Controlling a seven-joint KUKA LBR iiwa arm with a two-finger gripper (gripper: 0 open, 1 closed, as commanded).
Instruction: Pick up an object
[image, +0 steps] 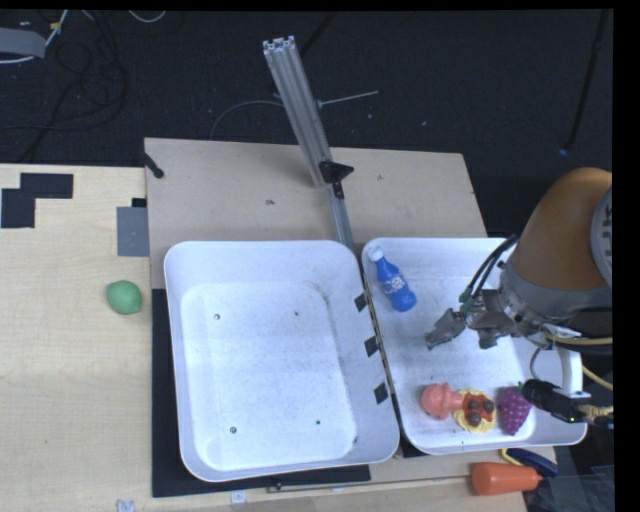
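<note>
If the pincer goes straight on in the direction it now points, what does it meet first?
The pincer points toward the view's left and slightly down. Its line passes below the blue bottle and above the pink toy, so it probably meets the right bin's floor first; depth is unclear.

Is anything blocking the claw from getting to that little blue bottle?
Nothing visible does. The claw hangs over the right bin, and the blue bottle lies just to its upper left with bare bin floor between them. The other toys sit along the bin's near edge, out of the way.
</note>
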